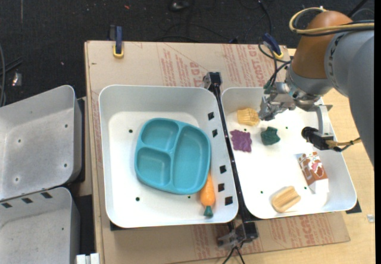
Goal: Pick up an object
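The gripper [266, 109] is seen low in the right bin [342, 182], just beside a yellow object [247, 116]; its opening cannot be told. A green object [271, 135] and purple object [241, 140] lie near.

The left bin [113, 138] holds a divided plate [172, 156] with a carrot [207, 194] at its near right. In the right bin [339, 197], a corn piece [247, 116] lies far left, perhaps touching the gripper [266, 111]; a bread roll [285, 198] lies near.
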Action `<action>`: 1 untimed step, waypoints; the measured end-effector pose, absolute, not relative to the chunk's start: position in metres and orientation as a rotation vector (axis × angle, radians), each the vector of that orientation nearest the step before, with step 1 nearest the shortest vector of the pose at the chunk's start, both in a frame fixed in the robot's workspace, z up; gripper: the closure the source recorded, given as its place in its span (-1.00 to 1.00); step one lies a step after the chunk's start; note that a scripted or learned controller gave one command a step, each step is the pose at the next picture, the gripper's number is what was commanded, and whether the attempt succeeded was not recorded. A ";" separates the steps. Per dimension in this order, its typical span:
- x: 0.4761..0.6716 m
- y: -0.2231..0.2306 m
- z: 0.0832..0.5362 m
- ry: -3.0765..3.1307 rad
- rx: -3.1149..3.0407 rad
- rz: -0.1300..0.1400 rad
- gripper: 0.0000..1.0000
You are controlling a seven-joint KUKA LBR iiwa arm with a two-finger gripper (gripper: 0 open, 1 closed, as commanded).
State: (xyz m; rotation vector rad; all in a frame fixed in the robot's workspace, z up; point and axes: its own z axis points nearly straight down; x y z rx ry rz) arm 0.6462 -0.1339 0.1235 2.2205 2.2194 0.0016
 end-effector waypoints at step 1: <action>0.650 -0.127 0.170 2.222 2.215 0.005 1.00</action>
